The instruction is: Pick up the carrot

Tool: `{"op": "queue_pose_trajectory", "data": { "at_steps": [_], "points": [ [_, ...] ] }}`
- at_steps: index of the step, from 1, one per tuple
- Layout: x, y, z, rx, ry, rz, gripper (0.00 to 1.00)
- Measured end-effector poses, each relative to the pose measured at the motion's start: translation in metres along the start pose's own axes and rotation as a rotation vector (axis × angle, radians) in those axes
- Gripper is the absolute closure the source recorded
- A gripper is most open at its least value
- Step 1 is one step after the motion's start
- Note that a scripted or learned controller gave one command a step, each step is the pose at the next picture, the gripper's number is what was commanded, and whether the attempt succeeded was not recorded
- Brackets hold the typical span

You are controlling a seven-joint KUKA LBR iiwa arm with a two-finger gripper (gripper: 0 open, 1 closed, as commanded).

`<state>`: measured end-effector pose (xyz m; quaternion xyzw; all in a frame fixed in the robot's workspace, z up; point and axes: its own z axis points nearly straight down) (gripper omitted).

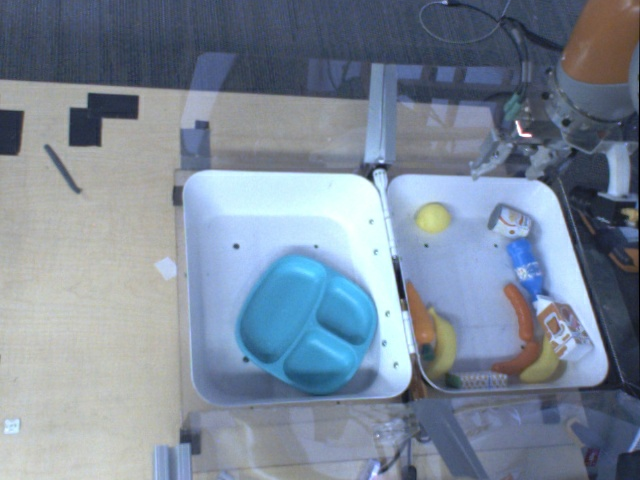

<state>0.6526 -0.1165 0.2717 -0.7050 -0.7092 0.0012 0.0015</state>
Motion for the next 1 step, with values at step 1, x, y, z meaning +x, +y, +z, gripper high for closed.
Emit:
{"op": "queue_pose_trajectory", "data": {
  "at_steps": [1],
  "points": [
    [0.0518,0.0052,0.0852,0.001,0.0,0.04,0.0]
  ]
}}
